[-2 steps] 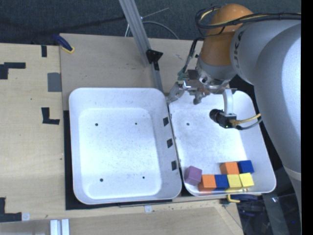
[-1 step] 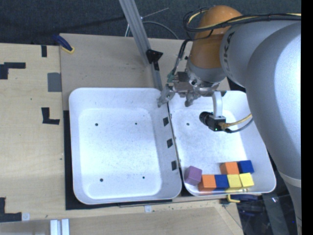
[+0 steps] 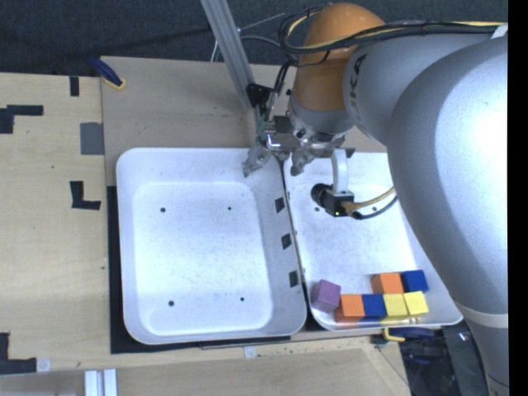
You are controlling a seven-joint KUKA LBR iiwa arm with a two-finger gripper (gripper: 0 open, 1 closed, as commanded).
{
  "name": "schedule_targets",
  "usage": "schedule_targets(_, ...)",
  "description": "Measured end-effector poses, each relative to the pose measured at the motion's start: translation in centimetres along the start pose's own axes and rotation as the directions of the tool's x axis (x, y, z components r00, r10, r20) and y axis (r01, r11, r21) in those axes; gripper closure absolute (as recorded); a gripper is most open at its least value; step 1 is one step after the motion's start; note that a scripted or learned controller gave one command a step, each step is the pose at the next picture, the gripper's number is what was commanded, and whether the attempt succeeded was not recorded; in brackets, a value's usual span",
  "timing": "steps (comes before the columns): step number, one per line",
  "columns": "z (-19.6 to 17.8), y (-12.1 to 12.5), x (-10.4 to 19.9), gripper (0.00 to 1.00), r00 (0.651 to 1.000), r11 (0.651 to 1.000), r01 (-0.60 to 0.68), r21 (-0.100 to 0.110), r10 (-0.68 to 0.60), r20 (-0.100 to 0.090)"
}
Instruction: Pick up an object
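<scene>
My gripper (image 3: pixel 273 165) hangs over the far end of the wall between the two white bins, its two fingers spread apart with nothing between them. One fingertip (image 3: pixel 250 167) points over the left bin (image 3: pixel 132 221), the other over the right bin (image 3: pixel 363 238). Several small blocks lie at the near end of the right bin: a purple block (image 3: pixel 327 294), orange blocks (image 3: pixel 352 305), blue blocks (image 3: pixel 414 280) and yellow blocks (image 3: pixel 397 305). They sit well below the gripper in the view, apart from it.
The large grey arm with its orange band (image 3: pixel 330 56) covers the right side of the view and part of the right bin. A grey metal bar (image 3: pixel 227 31) slants down behind the gripper. A black cable loop (image 3: pixel 334 200) hangs over the right bin.
</scene>
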State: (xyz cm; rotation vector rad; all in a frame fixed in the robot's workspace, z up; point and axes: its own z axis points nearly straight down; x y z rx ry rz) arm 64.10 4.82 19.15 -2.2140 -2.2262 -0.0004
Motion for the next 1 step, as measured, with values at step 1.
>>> schedule_targets(1, 0.01, 0.03, 5.17, 0.00, 1.000, 1.000, 0.001, 0.000, -0.001, 0.000)
